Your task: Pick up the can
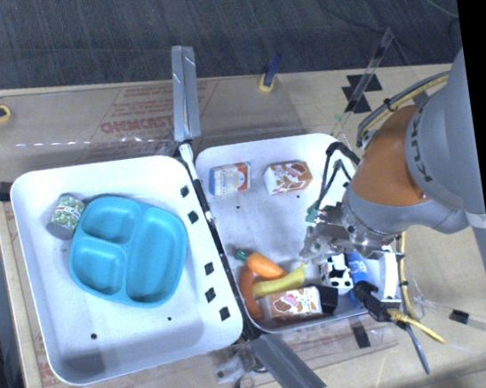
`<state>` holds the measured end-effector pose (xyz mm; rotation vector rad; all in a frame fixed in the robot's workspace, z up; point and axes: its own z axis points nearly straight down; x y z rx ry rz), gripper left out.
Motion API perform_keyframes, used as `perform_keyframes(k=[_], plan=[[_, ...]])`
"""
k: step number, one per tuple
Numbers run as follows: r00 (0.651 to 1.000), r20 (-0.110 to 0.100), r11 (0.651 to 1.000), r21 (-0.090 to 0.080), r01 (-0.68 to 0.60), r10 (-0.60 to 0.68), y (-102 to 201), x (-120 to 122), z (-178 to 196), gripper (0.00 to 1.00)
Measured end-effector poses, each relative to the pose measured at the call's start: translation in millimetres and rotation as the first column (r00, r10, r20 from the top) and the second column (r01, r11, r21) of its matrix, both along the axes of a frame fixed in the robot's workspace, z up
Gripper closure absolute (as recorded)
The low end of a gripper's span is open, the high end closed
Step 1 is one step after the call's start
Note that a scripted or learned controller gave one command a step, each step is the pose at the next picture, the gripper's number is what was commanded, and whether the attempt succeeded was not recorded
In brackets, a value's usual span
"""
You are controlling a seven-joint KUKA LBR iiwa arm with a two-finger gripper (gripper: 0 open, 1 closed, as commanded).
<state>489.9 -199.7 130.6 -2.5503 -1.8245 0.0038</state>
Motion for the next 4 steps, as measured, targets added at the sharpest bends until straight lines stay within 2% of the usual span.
perform_keyframes(k=[1,2,3,4], plan=[[0.995,0.003,0.995,-0.003,-0.098,0.098,2,73,131,1.00],[0.999,0.000,0.999,-0.001,-0.035,0.035,18,20,-40,1.00],[0.998,0.000,0.998,-0.002,-0.060,0.060,63,62,-40,1.00],[0.989,0.000,0.989,-0.002,0.151,-0.151,105,73,-40,1.00]])
